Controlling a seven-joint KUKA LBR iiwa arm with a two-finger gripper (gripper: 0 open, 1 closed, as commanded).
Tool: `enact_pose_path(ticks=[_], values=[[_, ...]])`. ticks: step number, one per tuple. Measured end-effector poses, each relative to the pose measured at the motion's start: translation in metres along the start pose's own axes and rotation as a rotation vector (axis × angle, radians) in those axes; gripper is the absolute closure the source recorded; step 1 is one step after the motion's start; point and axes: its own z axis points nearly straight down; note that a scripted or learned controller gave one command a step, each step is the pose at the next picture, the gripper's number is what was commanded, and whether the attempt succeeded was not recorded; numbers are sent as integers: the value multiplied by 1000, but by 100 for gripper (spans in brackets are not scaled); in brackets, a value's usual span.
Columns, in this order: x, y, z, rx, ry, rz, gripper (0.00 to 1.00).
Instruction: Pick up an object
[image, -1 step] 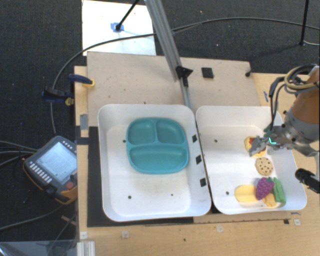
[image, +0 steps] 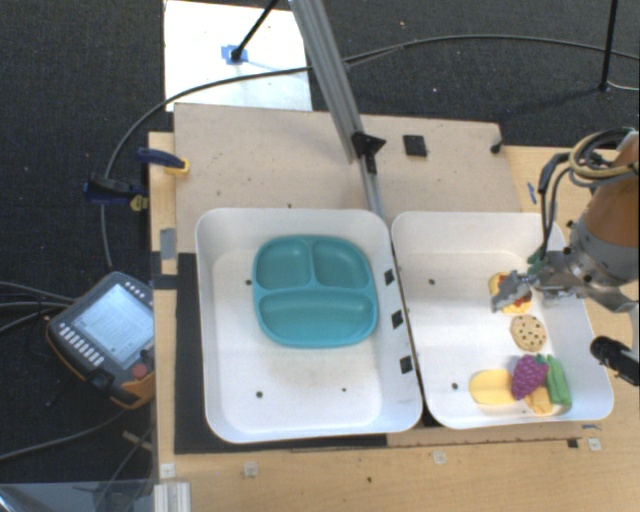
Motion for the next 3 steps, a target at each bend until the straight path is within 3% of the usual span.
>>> enact_pose_path(ticks=[1,2,3], values=[[3,0,63,5,1,3,0],[2,2,111,-3,-1,4,0],[4,5,96,-11,1,3,100]])
